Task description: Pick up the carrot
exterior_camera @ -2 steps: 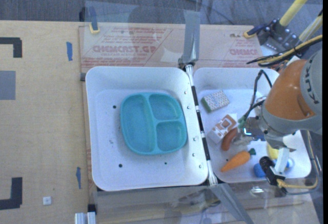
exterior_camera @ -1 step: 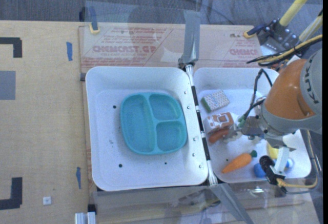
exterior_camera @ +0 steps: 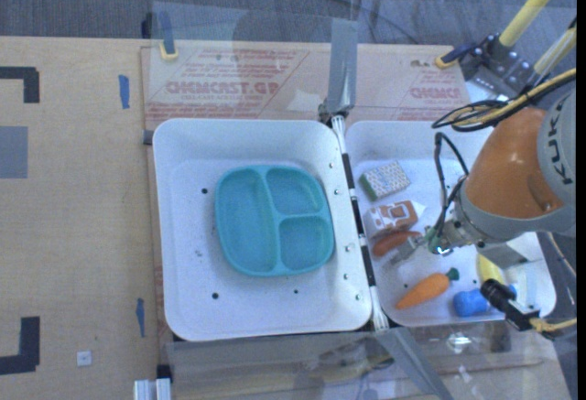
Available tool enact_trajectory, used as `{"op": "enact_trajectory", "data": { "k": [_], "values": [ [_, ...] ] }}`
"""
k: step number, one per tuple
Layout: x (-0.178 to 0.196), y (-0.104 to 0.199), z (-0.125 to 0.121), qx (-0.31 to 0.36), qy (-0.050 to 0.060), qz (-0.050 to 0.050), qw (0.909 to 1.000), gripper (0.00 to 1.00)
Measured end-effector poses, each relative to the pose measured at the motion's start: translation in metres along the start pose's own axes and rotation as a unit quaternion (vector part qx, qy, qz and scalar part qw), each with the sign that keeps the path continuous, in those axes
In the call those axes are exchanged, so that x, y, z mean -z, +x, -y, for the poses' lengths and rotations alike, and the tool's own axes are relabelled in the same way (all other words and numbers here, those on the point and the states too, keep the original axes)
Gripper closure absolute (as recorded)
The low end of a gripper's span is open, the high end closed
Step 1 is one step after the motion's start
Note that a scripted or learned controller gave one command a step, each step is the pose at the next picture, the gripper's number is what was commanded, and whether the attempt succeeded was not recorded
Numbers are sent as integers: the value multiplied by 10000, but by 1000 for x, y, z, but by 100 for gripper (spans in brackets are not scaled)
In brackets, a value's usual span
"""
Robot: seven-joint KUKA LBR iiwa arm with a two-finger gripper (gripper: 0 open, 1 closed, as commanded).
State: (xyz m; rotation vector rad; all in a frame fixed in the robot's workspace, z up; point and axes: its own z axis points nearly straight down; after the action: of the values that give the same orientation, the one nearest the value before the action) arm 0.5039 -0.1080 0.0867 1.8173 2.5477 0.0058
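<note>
the gripper [exterior_camera: 438, 241] hangs low in the right bin [exterior_camera: 540, 296], beneath the arm's orange band [exterior_camera: 513, 167], and it is small and dark against the white floor, so whether it is open or closed cannot be told. nothing can be seen gripped in it. it sits just right of a reddish-brown sausage-like piece [exterior_camera: 394, 242] and may be touching that piece's right end, though the contact is not clear.

the carrot [exterior_camera: 424, 290] lies on the floor of the right bin, near the front wall, on a slant with its green tip up to the right and its narrow end down to the left. it is just in front of the gripper and apart from it. a blue block [exterior_camera: 471, 302] lies just right of the carrot, and a yellow piece [exterior_camera: 491, 269] sits beyond that, partly under the arm.

farther back in the same bin are a small orange-and-white packet [exterior_camera: 392, 214] and a green patterned packet [exterior_camera: 384, 178]; their print is too small to read.

the left bin [exterior_camera: 174, 206] holds a teal divided plate [exterior_camera: 273, 220] with three compartments.

red lettering on the clear sheet [exterior_camera: 233, 76] behind the bins reads roughly "chemcast gp", and the letters "ku" [exterior_camera: 571, 140] show on the arm at the right edge.
</note>
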Motion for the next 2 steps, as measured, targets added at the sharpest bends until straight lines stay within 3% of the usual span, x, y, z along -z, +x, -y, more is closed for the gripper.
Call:
{"op": "enact_trajectory", "data": {
  "k": [1, 2],
  "values": [
    [182, 14, 18, 1227, 50, -46, 9924, 0],
    [96, 27, 15, 2883, 42, -62, 9575, 0]
  ]
}}
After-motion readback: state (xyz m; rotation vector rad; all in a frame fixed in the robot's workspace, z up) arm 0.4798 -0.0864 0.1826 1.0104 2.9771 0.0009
